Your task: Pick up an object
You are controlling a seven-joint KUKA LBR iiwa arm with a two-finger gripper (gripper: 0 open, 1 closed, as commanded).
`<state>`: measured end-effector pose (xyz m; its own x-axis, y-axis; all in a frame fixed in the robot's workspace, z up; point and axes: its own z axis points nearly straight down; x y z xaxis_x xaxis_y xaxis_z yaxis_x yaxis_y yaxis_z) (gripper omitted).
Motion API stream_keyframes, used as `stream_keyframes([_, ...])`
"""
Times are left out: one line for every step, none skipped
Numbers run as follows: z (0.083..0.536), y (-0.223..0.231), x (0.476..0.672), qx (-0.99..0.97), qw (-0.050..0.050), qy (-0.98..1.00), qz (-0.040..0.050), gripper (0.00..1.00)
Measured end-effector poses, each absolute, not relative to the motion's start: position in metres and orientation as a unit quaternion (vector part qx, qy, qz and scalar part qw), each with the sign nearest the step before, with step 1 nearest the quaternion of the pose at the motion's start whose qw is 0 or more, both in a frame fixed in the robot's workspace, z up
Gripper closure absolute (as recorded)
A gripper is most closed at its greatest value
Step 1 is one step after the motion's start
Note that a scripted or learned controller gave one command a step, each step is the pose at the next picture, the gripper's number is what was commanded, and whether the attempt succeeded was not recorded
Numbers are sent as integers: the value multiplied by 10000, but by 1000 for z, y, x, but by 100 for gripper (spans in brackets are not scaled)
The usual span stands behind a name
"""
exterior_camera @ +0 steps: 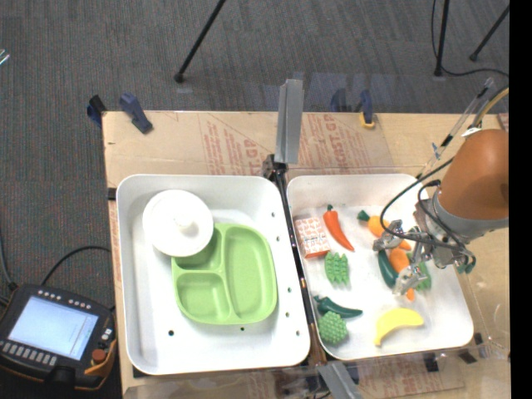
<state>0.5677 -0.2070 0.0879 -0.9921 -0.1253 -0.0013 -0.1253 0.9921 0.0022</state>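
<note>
The right bin (366, 185) holds several toy foods. An orange carrot (337, 229) lies beside a red and white box (312, 236), with a ridged green piece (336, 268) below them. A dark green pepper (339, 309) and a round green piece (332, 329) sit near the front left corner. A yellow banana (397, 323) lies at the front. My gripper (411, 266) hangs low over a cluster of orange and dark green pieces (387, 264) at the bin's right side and hides part of them. Whether it grips any of them cannot be made out.
The left bin (133, 306) carries a green divided plate (237, 277) with a white round bowl (178, 223) overlapping its upper left corner. A grey post (289, 127) stands behind the wall between the bins. Cables run past the arm (475, 181) at the right.
</note>
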Motion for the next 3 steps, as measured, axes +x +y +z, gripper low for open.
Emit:
stream_keyframes([98,-204,570,-657,24,9978,17,100])
stream_keyframes([88,-212,578,833,17,9965,7,100])
stream_keyframes([115,-213,567,2276,22,9738,2,100])
